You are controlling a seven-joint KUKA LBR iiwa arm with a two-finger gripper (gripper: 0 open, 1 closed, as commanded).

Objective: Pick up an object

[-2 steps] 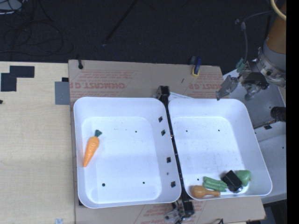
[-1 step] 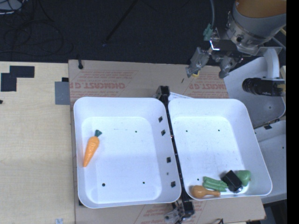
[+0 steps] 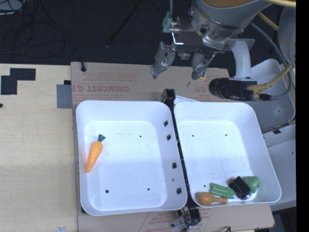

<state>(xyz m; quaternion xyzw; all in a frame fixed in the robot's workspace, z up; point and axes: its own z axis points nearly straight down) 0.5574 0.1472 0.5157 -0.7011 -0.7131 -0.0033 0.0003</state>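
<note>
Above both bins, end effector (image 3: pixel 179 65) spread wide (arm cropped at top).

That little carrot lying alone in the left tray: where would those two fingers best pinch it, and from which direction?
Probably from straight above, across the thick part of the carrot, just below its green top. It lies flat and slightly slanted, well apart from other things but near the left bin's wall, so the fingers should close across its width. The gripper hangs open above the bins' far edge.

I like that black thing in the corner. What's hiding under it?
The black block in the right bin lies on top of green toy vegetables: a green pod and a rounder green piece. Their covered parts can't be seen. An orange-brown pear-shaped toy sits beside them.
</note>
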